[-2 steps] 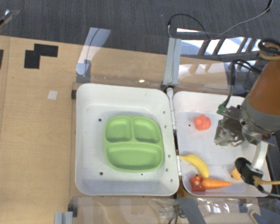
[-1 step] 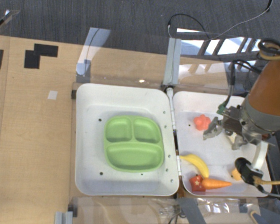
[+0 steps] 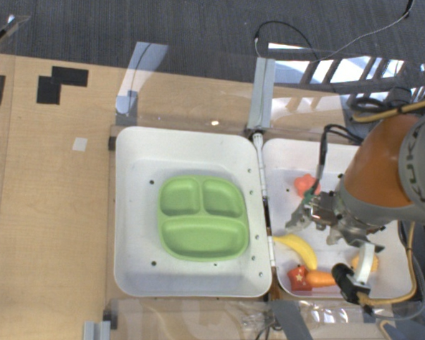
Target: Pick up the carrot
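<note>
Hovering gripper (image 3: 314,229), fingers spread and empty, over the banana (image 3: 299,248). Carrot (image 3: 323,280) lies against the right bin's (image 3: 284,169) near wall, touching a red piece (image 3: 299,279). Shift nearer and straddle the carrot's width.

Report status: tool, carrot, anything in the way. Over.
Tool over right bin, not on carrot. Carrot lying on bin floor near front wall. Red item butted against one end; banana close beside.

Plate (image 3: 202,219): plain green. Left bin (image 3: 135,197), right bin (image 3: 285,163): white. Banana (image 3: 299,248): yellow. Carrot (image 3: 321,279): orange. Block (image 3: 299,279) at right bin's near edge: red. Arm (image 3: 381,165): grey, orange band.
</note>
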{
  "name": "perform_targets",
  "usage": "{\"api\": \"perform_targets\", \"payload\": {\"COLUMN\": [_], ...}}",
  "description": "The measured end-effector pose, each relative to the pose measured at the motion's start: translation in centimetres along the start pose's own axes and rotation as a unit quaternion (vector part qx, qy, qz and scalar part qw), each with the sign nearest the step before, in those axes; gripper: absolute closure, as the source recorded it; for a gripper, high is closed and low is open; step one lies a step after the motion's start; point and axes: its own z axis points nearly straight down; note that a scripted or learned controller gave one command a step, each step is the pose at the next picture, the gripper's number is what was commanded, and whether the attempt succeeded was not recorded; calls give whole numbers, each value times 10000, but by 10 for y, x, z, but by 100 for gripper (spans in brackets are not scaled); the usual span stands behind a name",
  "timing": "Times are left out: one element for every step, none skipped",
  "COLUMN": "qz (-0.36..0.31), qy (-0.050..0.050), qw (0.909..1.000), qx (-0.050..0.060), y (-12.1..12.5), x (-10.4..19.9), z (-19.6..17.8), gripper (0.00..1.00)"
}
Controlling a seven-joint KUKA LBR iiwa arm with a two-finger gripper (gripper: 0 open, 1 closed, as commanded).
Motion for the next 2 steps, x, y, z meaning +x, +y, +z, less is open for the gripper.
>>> {"api": "perform_targets", "payload": {"qz": [-620, -332], "qy": [0, 21], "qw": [9981, 9994], "qx": [-16, -128], "y": [13, 19], "x": [-55, -48], "z": [-12, 76], "gripper": [0, 0]}}
